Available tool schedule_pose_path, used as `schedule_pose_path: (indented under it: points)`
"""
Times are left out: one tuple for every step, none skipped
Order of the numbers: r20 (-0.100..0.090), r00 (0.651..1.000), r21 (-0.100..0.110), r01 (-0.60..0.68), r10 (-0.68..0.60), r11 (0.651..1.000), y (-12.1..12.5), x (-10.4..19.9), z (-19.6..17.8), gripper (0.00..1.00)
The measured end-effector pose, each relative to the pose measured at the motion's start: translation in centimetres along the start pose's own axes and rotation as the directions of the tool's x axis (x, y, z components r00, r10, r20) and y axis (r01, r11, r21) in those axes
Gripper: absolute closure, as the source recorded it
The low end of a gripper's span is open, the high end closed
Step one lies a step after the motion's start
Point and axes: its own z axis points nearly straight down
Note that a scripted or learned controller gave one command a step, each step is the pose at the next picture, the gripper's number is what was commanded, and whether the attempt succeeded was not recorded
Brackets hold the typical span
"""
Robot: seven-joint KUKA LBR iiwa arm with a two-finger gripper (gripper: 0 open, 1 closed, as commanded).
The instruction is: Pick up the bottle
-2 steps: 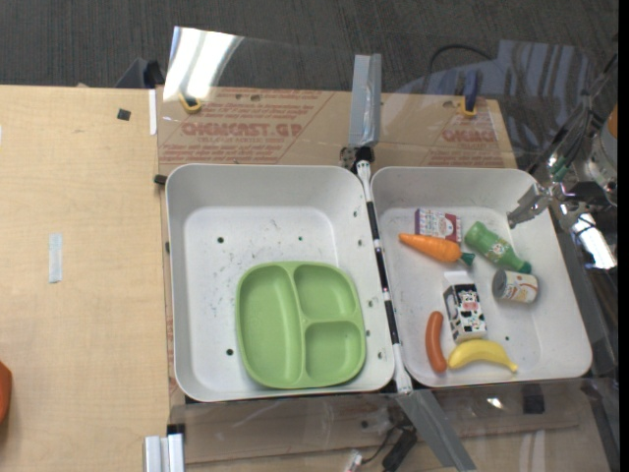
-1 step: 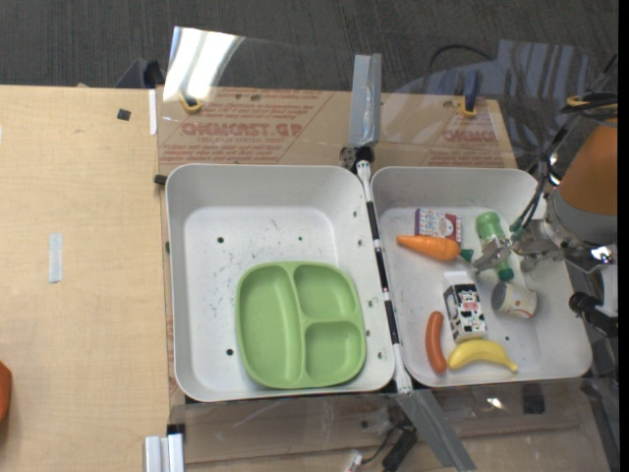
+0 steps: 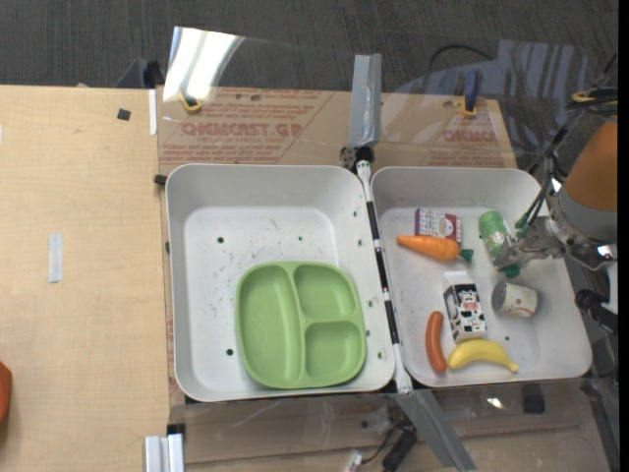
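Red print runs across the brown sheet [image 3: 285, 126] behind the bins; its left part reads roughly "OKMCAST.G", mirrored or blurred, and a like line of red letters on the right part [image 3: 470, 134] is too faint to spell out. The purple carton [image 3: 438, 225] and the small black-and-white box [image 3: 465, 312] in the right bin [image 3: 560, 362] both carry printing, but none of it is large or sharp enough to read
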Motion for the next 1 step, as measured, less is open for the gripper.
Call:
schedule_pose_path:
  points:
    - [0.007,0.995,0.002,0.103,-0.103,0.995,4.13,4.53,-13.93,1.0]
